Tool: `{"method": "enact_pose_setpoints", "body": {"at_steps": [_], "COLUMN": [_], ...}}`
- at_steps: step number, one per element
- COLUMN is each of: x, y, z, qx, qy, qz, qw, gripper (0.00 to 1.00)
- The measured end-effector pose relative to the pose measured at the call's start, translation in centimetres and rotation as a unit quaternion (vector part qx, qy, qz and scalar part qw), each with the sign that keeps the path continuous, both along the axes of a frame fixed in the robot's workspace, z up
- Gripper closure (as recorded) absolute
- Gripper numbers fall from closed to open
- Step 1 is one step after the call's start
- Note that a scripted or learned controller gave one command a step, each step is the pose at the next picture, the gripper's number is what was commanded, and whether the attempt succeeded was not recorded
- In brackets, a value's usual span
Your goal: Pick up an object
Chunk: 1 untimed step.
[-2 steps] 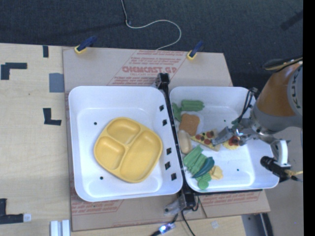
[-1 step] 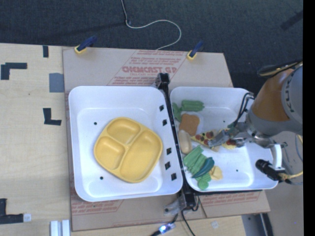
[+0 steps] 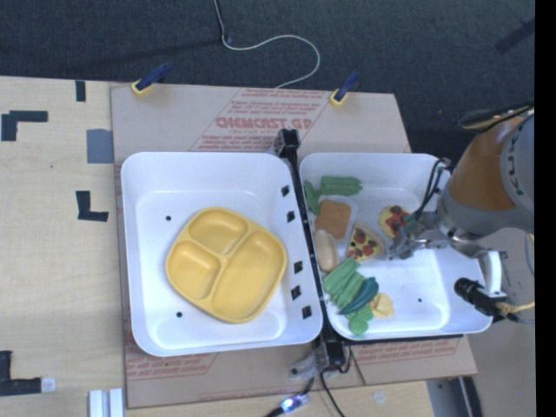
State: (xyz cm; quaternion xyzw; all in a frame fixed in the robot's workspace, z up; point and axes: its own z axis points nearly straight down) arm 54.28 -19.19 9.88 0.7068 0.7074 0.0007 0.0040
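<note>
**A:** Pale wooden bench (image 3: 52,233) underneath, dark carpet (image 3: 104,16) beyond. On top of the bench?

**B:** Sheet of brown cardboard (image 3: 252,124) with red print, pinned at the far edge by two yellow-and-blue clamps (image 3: 149,78). Loose white cable (image 3: 278,46) curling over the carpet.

**A:** And on the cardboard?

**B:** Two white bins, side by side, touching along the inner walls. Left bin (image 3: 139,233) with a yellow divided plate (image 3: 226,263) lying flat, turned at a slant.

**A:** Right bin (image 3: 382,168)?

**B:** Crowded with toy food, mostly in its left half. Green pod piece (image 3: 339,185) at the far side, brown slab (image 3: 334,217) just nearer, pale roll (image 3: 326,252) against the slab's near end. Then a green leafy piece (image 3: 341,278), a teal piece (image 3: 363,292) beside it and a small yellow piece (image 3: 382,304) near the front wall.

**A:** Gripper (image 3: 401,246)?

**B:** Down inside the right bin, low over the white floor, just beside a pizza slice (image 3: 365,244). Red-topped piece (image 3: 393,220) just beyond it. Grey arm (image 3: 486,181) with its orange band, reaching in from the right.

**A:** Clenched or released?

**B:** Cannot tell. Too small and dark to read.
</note>
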Motion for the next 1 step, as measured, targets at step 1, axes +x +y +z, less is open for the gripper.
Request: {"method": "enact_pose_setpoints", "body": {"at_steps": [1], "x": [-0.18], "y": [1.05], "z": [5.4], "qx": [0.0021], "qy": [0.002], "qz": [0.001], "qw": [1.0], "gripper": [1.0]}}
